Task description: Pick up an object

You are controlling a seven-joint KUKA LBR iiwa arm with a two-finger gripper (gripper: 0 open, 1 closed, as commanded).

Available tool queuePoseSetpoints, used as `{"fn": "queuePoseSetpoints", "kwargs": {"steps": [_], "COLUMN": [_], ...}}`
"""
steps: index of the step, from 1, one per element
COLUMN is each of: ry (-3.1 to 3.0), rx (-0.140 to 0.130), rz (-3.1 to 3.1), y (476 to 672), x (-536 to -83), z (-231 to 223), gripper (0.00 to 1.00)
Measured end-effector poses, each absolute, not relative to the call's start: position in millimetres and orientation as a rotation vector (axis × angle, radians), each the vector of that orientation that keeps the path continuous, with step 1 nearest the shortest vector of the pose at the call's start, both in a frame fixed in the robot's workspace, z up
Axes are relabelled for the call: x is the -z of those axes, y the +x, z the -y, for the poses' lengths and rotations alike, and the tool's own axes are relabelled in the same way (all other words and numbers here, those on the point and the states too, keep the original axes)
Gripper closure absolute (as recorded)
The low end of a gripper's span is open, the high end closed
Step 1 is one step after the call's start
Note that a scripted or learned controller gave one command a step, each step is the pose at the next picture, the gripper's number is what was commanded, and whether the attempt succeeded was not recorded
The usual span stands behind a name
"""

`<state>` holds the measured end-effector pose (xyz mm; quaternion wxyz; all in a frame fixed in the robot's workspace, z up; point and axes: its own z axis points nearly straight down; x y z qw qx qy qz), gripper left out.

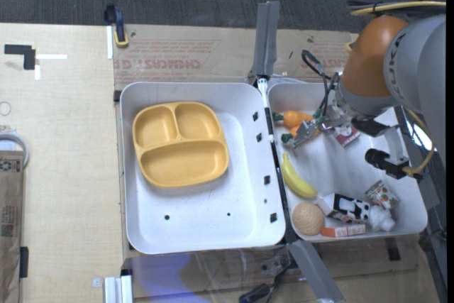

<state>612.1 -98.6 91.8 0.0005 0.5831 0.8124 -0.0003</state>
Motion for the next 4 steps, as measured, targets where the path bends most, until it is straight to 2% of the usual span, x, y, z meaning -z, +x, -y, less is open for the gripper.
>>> {"fn": "queuePoseSetpoints", "kwargs": {"steps": [1, 2, 3, 4], "ry": [1.642, 1.376, 1.146, 1.120], "rx": [0.002, 0.016, 0.003, 0.002], "rz": [-2.677, -2.836, -2.924, -2.933], "y": [649.2, 655.0, 651.2, 651.2], "x": [-92.1, -90.8, -92.3, -92.4], "z": [98.9, 104.8, 98.2, 99.9], "gripper": [0.00, 0.00, 0.00, 0.00]}}
